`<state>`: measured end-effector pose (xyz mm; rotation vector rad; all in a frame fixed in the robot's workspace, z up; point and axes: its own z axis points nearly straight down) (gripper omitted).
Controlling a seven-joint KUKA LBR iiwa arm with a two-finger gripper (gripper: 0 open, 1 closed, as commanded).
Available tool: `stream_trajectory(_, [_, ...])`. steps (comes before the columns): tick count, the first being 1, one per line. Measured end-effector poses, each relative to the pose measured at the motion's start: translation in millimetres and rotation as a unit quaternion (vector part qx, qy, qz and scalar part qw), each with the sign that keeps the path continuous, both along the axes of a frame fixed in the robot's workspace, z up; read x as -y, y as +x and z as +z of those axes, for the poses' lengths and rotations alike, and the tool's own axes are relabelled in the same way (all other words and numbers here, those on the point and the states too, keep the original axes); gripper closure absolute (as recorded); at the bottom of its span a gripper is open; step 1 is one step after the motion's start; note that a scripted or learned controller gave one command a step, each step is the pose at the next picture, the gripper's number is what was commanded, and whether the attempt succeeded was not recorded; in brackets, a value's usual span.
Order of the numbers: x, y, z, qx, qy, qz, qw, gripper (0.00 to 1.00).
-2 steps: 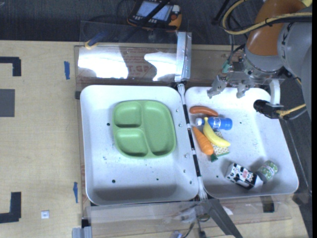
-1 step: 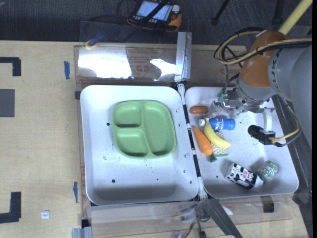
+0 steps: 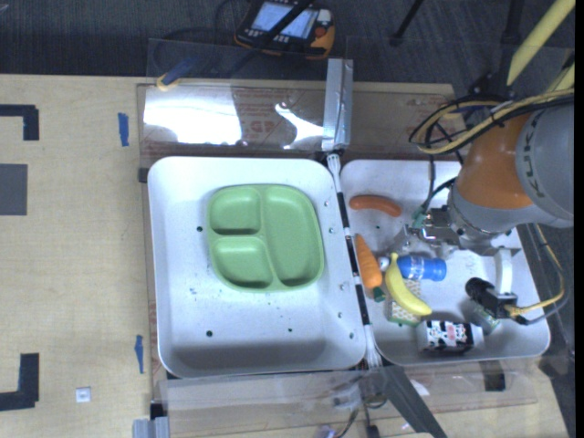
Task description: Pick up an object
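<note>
Hovering low in the right bin, the tool sits just above the blue bottle; its opening seems unreadable.

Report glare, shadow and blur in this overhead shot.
Camera view: strong glare on the clear panel behind the left bin; soft shadow under the green plate; small items such as the banana look soft; the arm is slightly blurred.

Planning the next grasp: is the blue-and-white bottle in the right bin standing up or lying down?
Lying down. The bottle rests on its side on the right bin's floor, long axis horizontal, beside the banana.
</note>
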<state>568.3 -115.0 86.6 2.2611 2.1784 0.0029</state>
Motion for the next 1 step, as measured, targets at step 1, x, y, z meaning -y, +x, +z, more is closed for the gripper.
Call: stream_trajectory(1, [6.6,-65.1,1.5,0.004,-0.0012,0.028,0.9996,0.0])
